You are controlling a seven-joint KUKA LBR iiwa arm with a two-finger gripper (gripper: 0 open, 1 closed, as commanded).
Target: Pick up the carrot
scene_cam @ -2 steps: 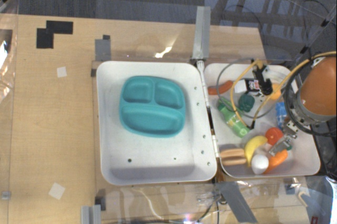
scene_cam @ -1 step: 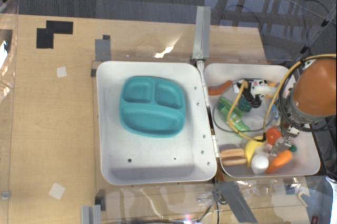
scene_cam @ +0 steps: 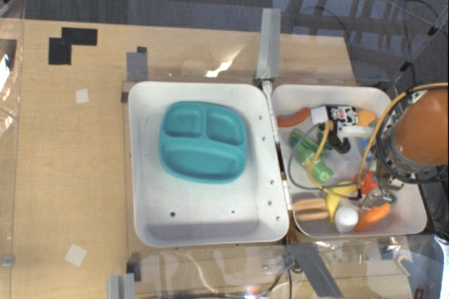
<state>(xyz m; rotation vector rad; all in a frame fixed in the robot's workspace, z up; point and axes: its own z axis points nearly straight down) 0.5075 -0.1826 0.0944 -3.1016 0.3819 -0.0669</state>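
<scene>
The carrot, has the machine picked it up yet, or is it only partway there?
Partway, it seems. Done: the arm has reached into the right bin, and its gripper is low among the toy food. In hand: the gripper sits right over the carrot, near the bin's front corner beside a white egg. Left: the carrot lies on the bin floor, so it has yet to be lifted.

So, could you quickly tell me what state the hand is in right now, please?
Hand: low in the right bin, right over the carrot; whether it is open, closed or holding anything cannot be told.
</scene>
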